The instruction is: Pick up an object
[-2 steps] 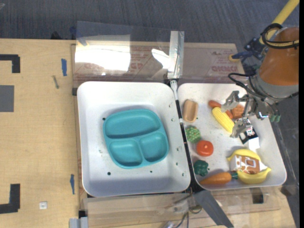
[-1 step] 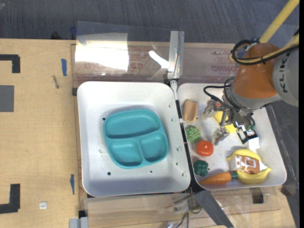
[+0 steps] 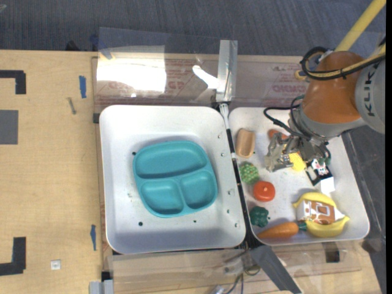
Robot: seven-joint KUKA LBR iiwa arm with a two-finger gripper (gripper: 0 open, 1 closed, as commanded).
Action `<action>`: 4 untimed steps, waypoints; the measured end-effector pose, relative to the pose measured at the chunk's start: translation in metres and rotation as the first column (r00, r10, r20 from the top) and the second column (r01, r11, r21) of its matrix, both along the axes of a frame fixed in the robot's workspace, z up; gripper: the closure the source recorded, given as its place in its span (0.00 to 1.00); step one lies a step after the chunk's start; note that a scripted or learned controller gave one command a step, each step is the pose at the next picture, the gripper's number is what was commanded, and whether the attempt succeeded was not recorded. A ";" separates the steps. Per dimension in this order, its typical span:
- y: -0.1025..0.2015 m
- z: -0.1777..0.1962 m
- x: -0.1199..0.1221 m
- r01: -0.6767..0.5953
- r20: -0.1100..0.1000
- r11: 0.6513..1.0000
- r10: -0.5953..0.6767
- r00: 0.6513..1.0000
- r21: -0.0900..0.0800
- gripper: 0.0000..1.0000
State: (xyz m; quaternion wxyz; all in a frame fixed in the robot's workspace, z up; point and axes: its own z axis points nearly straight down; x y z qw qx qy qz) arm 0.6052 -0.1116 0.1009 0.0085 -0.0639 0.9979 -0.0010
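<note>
Dark blue-grey carpet floor (image 3: 184, 5) along top. Pale wood bench (image 3: 49, 182) w/ black tape corner marks (image 3: 15, 81) & blue tape bits (image 3: 82, 86). Clear plastic sheet (image 3: 159, 72) behind bins, strong glare. Yellow pole (image 3: 364, 20) top right.

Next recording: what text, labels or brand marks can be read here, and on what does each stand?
"KU": on the grey arm, cut off by the frame edge.
Red print on the clear sheet behind the bins: too blurred to read.
Black-and-white label under the tool: too small to read.
</note>
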 end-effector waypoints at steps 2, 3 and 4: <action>0.014 -0.010 -0.079 0.413 -0.012 0.911 -0.413 0.911 0.003 1.00; -0.046 0.038 -0.054 0.110 -0.007 0.994 -0.110 0.994 0.000 1.00; -0.045 0.037 -0.054 0.108 -0.009 0.994 -0.108 0.994 0.001 0.00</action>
